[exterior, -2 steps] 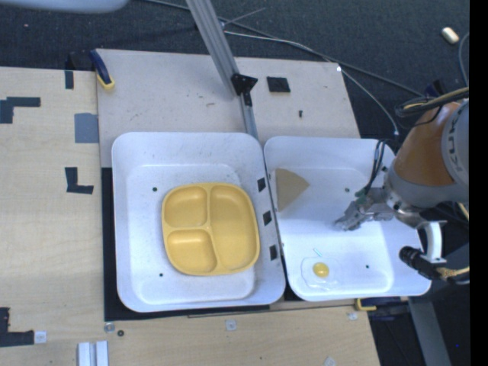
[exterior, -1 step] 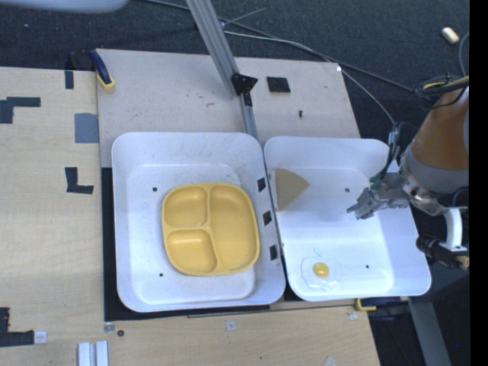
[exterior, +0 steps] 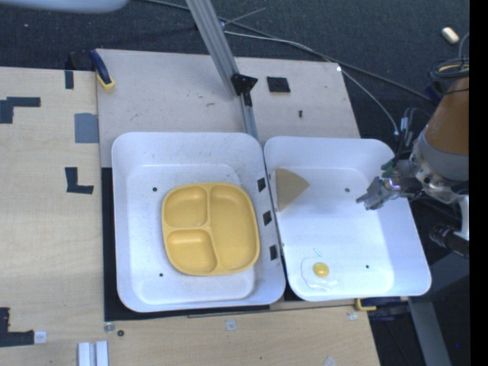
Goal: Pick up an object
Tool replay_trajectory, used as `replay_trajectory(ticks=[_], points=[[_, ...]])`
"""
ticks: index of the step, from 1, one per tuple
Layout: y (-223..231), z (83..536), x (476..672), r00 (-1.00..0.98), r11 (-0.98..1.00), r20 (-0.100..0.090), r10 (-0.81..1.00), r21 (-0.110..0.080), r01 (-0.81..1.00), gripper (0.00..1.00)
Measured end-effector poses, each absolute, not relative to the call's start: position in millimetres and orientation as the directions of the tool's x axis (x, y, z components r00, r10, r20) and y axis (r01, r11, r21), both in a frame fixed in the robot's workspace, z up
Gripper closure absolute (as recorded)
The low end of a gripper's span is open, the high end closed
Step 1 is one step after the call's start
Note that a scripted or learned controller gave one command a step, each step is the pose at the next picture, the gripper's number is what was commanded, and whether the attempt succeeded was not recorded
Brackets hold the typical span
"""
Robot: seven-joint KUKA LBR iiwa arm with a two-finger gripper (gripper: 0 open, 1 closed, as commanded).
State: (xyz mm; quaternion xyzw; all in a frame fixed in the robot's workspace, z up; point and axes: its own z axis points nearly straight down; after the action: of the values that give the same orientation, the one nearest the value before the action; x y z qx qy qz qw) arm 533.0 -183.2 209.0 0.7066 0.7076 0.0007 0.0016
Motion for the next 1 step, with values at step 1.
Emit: replay_trajectory(ticks=[1], points=[[-138.4,215.9,543.0,-0.006,0.006,0.001,1.000,0.000,1.000,1.00]])
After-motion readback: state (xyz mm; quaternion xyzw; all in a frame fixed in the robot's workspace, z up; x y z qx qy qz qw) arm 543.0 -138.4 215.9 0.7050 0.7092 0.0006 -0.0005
